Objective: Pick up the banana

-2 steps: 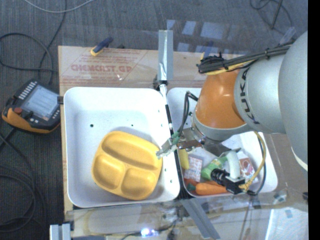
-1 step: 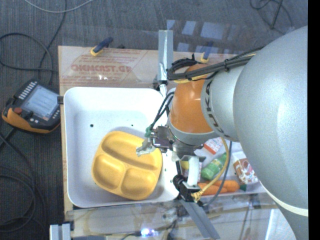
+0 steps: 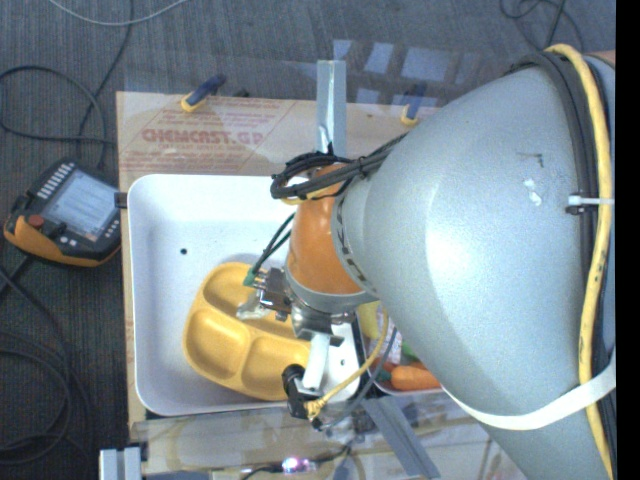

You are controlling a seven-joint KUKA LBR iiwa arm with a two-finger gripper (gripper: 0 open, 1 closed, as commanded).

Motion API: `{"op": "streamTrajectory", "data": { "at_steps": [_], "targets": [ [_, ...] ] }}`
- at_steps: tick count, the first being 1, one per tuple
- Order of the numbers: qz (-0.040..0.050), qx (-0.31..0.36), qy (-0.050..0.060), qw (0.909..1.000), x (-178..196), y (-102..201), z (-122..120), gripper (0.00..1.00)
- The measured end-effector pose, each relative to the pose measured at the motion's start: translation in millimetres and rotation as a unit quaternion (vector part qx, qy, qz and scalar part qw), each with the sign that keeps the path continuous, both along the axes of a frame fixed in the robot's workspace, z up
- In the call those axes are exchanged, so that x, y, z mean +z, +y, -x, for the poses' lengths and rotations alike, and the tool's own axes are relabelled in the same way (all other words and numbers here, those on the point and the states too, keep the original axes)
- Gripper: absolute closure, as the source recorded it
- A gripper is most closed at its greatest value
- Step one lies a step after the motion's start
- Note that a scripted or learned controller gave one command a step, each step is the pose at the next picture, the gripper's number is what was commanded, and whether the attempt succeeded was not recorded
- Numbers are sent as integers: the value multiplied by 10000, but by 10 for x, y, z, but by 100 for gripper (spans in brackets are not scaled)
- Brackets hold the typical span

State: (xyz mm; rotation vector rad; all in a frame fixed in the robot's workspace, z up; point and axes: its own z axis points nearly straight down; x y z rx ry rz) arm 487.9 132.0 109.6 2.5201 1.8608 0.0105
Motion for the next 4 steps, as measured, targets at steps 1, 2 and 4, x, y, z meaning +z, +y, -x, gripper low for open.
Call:
{"op": "streamTrajectory", "data": {
  "at_steps": [1, 2, 4],
  "targets": [
    [6, 12, 72, 10000, 39, -2, 21, 100],
    [19, 28, 100, 9999, 89, -3, 19, 100],
    [1, -1540, 27, 9881, 43, 25, 19, 100]
  ]
}}
